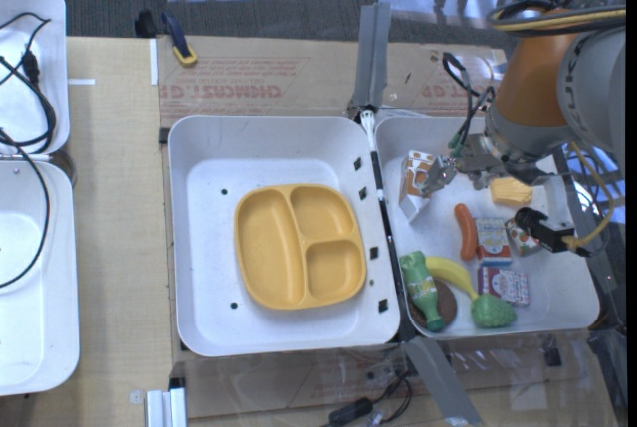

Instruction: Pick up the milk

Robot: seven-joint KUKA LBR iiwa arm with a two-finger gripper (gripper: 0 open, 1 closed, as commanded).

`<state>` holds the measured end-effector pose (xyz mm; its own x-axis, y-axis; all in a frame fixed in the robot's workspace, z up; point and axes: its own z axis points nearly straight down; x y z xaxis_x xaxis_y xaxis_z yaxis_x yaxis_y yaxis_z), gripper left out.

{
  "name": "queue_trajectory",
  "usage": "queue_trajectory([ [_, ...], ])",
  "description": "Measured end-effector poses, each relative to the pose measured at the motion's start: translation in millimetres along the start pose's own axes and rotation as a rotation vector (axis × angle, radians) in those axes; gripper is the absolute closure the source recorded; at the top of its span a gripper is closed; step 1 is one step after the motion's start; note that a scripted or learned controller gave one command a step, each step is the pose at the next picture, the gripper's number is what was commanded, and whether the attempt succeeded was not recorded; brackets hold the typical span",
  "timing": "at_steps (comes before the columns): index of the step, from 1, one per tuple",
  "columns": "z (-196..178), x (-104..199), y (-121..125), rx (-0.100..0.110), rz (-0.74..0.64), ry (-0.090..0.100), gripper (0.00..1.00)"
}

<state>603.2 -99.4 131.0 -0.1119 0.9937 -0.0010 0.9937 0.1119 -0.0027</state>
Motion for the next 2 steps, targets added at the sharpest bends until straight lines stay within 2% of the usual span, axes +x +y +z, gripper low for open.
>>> queue_trajectory([
  [1,23.5,-3.1,47.4,-0.026,0.045,-0.001,0.0],
  [2,8.7,-2.2,50.6,-0.035,0.042,0.0,1.0],
])
